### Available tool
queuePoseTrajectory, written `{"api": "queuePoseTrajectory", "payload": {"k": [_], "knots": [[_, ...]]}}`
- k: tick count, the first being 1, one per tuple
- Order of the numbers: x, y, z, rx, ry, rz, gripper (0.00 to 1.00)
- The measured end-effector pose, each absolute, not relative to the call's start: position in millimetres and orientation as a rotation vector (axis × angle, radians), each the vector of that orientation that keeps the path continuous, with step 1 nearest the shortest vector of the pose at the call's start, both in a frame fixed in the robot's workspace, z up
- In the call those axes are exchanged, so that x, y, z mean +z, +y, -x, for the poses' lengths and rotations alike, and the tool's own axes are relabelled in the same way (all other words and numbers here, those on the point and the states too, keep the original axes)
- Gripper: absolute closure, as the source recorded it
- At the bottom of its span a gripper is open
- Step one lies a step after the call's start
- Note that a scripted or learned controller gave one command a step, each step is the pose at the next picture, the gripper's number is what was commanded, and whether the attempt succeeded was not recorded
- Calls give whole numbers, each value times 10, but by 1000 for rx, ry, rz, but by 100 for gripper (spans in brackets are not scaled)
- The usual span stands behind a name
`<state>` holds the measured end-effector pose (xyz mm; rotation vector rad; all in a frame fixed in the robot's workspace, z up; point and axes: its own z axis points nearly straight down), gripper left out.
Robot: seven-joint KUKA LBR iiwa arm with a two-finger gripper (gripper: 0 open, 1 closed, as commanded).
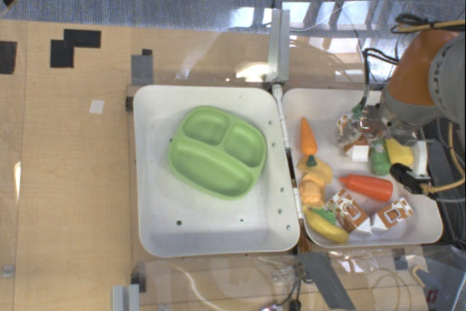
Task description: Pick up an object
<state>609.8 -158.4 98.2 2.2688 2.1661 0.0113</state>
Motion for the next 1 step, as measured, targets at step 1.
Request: {"api": "queuePoseTrajectory", "payload": {"k": [1], "knots": [[1936, -1202, -6136, 1, 2090, -2345, 100]]}}
